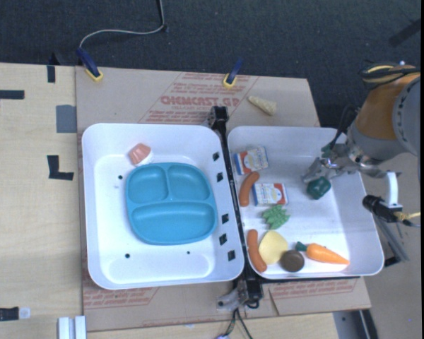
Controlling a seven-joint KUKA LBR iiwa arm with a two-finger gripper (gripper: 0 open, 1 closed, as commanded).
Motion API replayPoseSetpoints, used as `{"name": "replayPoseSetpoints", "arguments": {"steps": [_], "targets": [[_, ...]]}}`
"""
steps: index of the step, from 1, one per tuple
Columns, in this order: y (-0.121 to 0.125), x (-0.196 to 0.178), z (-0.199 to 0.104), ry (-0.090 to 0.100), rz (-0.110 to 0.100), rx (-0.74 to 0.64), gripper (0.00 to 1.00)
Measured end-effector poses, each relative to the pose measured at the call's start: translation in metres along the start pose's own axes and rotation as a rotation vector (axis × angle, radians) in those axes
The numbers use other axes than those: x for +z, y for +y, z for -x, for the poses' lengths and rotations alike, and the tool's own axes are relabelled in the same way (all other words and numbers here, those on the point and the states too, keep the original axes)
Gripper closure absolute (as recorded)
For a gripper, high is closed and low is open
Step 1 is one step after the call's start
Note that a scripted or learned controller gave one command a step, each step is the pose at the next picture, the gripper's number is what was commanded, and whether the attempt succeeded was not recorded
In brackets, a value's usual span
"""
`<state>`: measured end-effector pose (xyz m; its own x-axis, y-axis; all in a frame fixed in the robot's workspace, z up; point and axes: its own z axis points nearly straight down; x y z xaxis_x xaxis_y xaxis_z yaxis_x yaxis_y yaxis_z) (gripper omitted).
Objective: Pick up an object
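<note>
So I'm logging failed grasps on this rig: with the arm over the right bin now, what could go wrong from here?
The hand hovers at a dark green object near the right bin's far wall; whether it is gripped is unclear, so it may come up with nothing. The wall is close, so a descent could clip it. The other food, such as the broccoli and carrot, lies well apart.

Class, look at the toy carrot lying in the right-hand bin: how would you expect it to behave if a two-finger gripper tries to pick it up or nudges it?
The carrot looks like smooth plastic, so probably stiff and light. Its tapered, rounded body may slip from the fingers or roll when nudged.
</note>
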<state>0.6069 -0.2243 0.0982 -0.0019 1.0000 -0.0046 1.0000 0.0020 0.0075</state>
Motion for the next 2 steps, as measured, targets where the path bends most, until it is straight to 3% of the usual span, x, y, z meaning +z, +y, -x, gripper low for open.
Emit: {"name": "replayPoseSetpoints", "arguments": {"steps": [1,2], "targets": [[0.034,-0.019,-0.050,0.005,-0.008,0.000,1.00],[0.036,-0.087,-0.137,0.006,-0.007,-0.001,1.00]]}}
